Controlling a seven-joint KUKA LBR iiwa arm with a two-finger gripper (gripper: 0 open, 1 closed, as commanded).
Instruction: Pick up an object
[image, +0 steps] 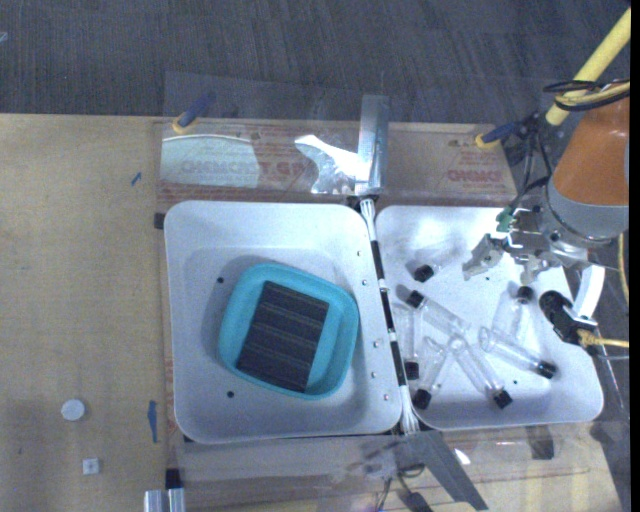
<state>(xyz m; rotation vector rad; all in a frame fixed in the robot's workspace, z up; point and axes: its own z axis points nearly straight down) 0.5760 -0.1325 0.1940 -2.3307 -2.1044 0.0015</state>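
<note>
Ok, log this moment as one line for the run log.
arm: over right white bin | end effector: above clear plastic tubes with black caps | left white bin: teal square dish

left bin (190, 300): smooth white plastic, slight sheen | tray (335, 310): glossy turquoise plastic, dark ribbed matt insert (285, 335) | tubes (470, 350): clear plastic, black caps | bench (70, 250): matt tan wood-like board

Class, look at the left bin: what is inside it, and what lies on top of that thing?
Inside the left bin lies a turquoise tray with a dark ribbed block on top. The tray's floor under the block is covered.
</note>
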